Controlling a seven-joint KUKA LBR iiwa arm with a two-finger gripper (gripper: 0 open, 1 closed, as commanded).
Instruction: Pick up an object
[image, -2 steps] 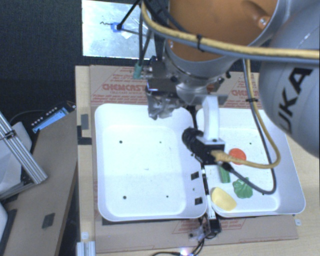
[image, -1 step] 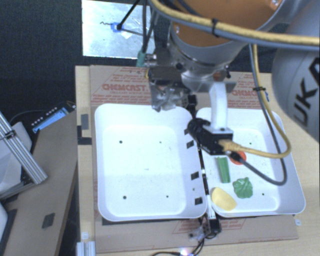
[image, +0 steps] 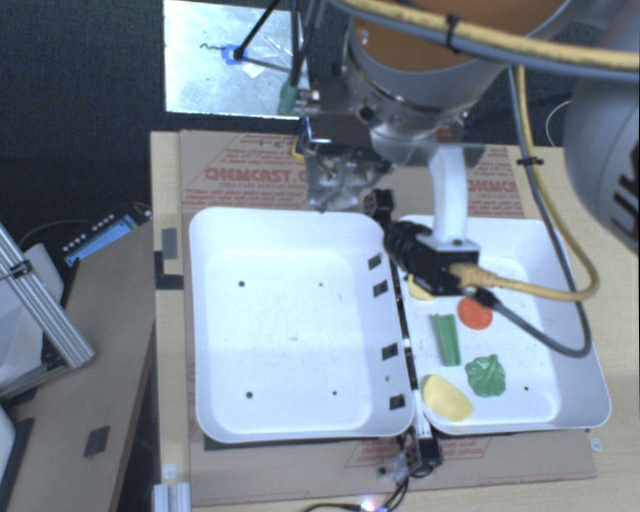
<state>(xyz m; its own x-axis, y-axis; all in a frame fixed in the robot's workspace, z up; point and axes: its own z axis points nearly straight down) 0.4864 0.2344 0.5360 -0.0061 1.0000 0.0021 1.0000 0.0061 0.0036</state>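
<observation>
The gripper, a blurred grey mass at the far rim of the left bin, is too indistinct to tell whether it is open or closed, or has hold of anything. The arm covers much of the far half of the right bin. Four objects lie clear near that bin's inner side: one green stick, its long axis running near to far; one orange disc; one green leafy piece; one yellow lump. A fifth, a yellowish scrap, is half hidden.
</observation>
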